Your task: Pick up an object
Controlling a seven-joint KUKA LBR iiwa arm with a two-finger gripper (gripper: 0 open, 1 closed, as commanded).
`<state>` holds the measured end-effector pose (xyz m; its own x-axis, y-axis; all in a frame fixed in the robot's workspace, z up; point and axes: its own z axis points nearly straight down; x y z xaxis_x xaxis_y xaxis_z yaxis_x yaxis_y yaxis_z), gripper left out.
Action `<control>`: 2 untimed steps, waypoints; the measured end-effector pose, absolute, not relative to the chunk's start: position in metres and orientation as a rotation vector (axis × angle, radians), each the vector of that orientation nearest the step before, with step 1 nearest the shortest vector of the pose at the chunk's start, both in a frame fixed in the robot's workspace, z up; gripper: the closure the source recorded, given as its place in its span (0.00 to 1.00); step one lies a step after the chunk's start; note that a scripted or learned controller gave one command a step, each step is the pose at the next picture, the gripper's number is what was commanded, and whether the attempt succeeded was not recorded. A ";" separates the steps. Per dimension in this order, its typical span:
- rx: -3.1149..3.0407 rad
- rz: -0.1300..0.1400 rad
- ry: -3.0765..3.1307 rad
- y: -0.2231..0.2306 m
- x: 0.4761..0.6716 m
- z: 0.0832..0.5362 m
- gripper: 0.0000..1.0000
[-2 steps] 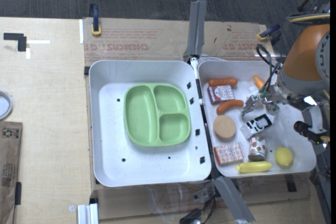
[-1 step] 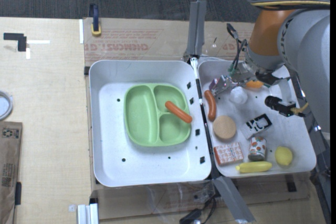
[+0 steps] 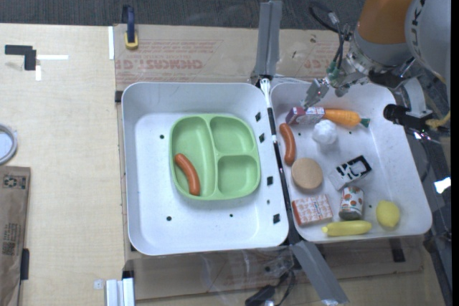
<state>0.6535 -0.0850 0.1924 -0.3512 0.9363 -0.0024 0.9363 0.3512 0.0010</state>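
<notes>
While the gripper [image 3: 320,91] hovers at the right bin's [image 3: 414,175] twelve o'clock rim, its fingers spread apart and hold nothing. Just at its five o'clock lies a carrot [image 3: 343,117], orange, tapered, green-tipped.

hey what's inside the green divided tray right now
One sausage lies in the green tray's long left compartment. The two right compartments show bare green. Anything beneath the tray is covered.

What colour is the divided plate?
Light green divided plastic plate, clearest in the camera view.
</notes>
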 end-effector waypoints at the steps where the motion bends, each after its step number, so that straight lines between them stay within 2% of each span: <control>1: 1.806 0.015 2.542 -0.153 0.651 0.112 0.00; 2: 1.848 0.001 2.535 -0.196 0.660 0.093 0.00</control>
<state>0.6597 -0.1955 0.0934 -0.3061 0.9520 -0.0031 0.9520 0.3061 0.0031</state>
